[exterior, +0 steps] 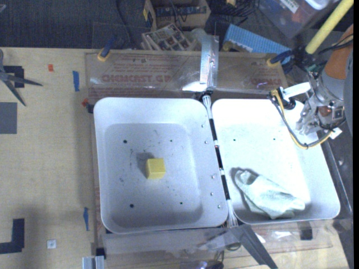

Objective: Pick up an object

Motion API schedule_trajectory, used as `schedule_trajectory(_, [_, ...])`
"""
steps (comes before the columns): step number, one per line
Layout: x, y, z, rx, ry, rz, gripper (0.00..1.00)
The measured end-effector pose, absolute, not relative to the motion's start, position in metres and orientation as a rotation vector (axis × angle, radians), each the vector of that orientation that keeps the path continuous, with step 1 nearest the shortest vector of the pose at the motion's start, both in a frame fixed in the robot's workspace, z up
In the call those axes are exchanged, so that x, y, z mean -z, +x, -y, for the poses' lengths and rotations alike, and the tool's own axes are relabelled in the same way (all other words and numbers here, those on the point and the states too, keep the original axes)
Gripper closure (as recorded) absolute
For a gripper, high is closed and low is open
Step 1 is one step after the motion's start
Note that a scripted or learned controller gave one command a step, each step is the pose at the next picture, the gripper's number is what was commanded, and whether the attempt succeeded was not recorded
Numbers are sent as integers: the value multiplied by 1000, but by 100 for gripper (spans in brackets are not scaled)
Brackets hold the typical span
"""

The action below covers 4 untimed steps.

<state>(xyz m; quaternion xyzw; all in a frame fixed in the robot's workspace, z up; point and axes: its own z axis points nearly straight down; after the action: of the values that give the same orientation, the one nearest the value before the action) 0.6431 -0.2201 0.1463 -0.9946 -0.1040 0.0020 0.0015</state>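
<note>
Crumpled white cloth (268, 195) lies in the right bin (263, 128), below my pincer (317, 119) and a bit to its left. Left of it, well apart, a yellow block (156, 168) sits alone in the left bin (115, 116). My pincer hangs over the right bin's far right edge, maybe to stay out of the way. Whether it is spread or pressed together, I cannot tell. Nothing is picked up yet.
</note>
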Motion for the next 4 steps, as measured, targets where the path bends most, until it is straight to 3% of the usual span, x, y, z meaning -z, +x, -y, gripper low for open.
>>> schedule_trajectory(1, [-138,574,223,-4,-3123,313,100])
schedule_trajectory(3, [-151,479,224,-5,-3122,311,100])
schedule_trajectory(4, [-173,542,223,-2,-3124,317,100])
